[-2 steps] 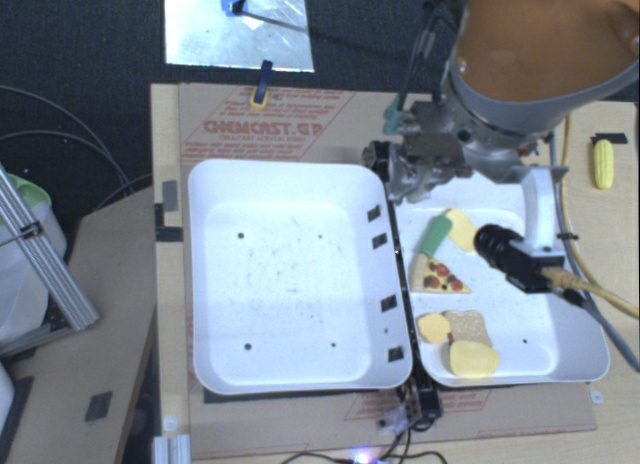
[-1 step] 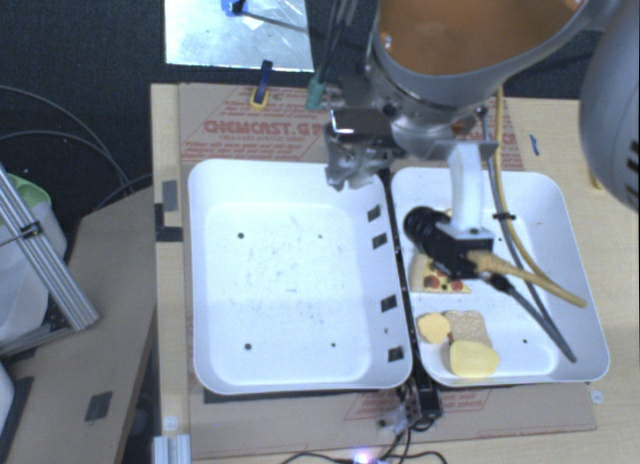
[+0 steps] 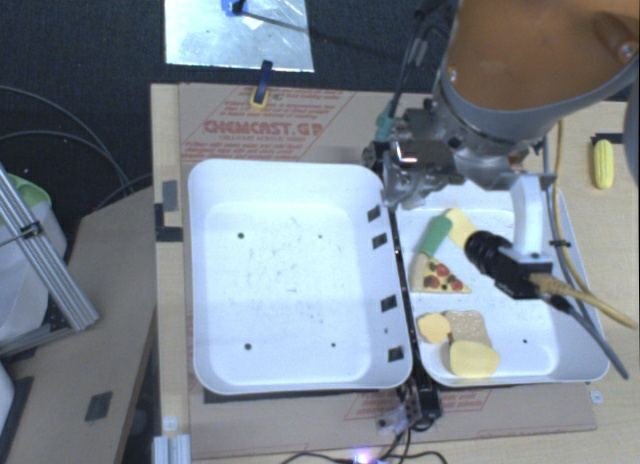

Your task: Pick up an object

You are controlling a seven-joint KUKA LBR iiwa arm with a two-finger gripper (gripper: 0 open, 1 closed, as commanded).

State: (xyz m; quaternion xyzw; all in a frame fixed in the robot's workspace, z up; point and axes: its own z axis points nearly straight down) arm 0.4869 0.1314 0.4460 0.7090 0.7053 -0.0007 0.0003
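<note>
Nearest us in the right bin, a yellow slice, a cracker and a round chip lie clustered; beyond them sit a pizza wedge and a green-and-yellow piece. We judge no object chosen yet; we should settle on an outlying piece and descend squarely. Our gripper hangs over the bin's far left corner, under the orange-banded wrist; we cannot tell whether its jaws are open.

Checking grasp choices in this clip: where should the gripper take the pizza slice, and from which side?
Probably from straight above, pinching the pizza slice across its narrower upper end: it lies flat in the right bin, so only its edges offer grip.
</note>
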